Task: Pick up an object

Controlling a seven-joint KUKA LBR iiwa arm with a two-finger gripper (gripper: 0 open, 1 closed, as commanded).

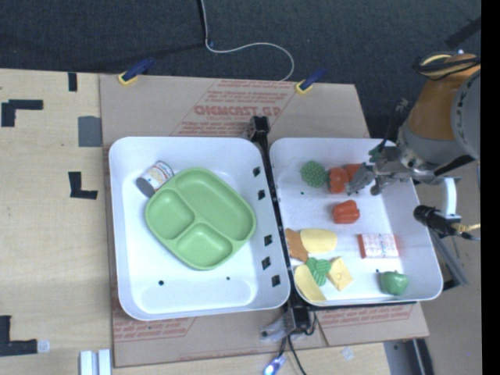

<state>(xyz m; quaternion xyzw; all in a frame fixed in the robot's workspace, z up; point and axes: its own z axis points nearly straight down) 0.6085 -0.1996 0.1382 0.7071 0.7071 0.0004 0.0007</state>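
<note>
The hand (366,180) hung low in the right bin (422,209) beside an orange toy (338,180); its grip state was unclear.

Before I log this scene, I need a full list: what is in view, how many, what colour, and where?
bins: 2, white, side by side on the bench
tray: 1, green, left bin
can: 1, grey and white, left bin beside the tray
toy foods: about 10, green, orange-red, yellow, right bin
small box: 1, red and white, right bin
clips: 2, blue and yellow, cardboard's far edge
gripper: 1, grey, over right bin's far side
</note>
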